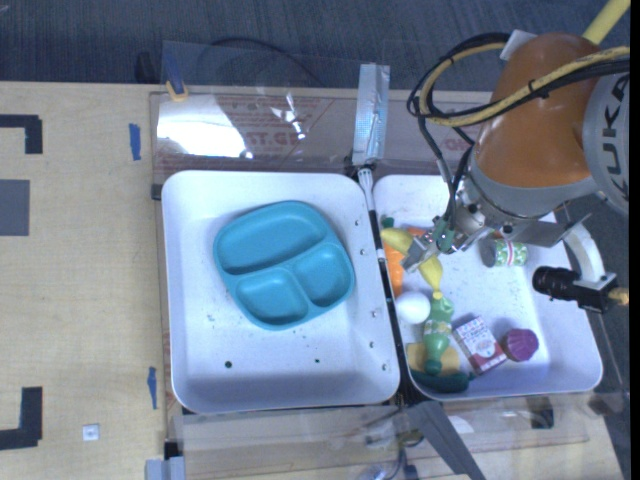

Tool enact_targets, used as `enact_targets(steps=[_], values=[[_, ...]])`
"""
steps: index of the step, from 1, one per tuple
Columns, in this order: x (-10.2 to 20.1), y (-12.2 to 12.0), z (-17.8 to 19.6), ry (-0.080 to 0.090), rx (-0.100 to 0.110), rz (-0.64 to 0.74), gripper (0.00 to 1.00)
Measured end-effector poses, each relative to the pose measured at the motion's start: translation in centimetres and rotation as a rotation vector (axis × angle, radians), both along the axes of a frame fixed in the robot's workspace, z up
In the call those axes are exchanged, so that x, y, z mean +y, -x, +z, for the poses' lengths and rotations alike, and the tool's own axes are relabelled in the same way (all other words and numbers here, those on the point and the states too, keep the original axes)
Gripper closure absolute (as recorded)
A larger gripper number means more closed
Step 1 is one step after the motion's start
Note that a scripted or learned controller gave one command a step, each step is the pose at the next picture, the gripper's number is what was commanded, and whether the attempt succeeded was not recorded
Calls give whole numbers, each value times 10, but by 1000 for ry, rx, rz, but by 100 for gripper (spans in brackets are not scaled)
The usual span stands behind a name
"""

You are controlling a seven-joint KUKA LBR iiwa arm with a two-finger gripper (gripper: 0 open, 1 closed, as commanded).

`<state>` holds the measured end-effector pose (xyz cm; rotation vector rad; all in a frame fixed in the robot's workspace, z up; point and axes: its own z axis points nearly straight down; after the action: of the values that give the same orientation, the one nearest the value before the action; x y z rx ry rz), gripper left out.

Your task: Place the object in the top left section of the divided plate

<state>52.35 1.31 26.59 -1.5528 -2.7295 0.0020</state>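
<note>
blue divided plate (285, 263) mid-bin, margins all round

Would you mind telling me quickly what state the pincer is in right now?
Pincer: low in the right bin among the toys; open, closed or holding cannot be told.

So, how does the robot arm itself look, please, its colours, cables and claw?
The arm is grey, with a large rounded orange band above the wrist. Black and yellow cables loop beside it. Part of a black letter marking shows on the grey casing. The claw is small, metallic and dark.
</note>
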Motion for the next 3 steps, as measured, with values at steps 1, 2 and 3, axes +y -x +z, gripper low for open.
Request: enact_targets(steps=[1, 2, 3], values=[[35, -20, -45, -1, 2, 111, 100], [89, -62, 17, -2, -7, -83, 100], [100, 31, 53, -2, -3, -23, 100]])
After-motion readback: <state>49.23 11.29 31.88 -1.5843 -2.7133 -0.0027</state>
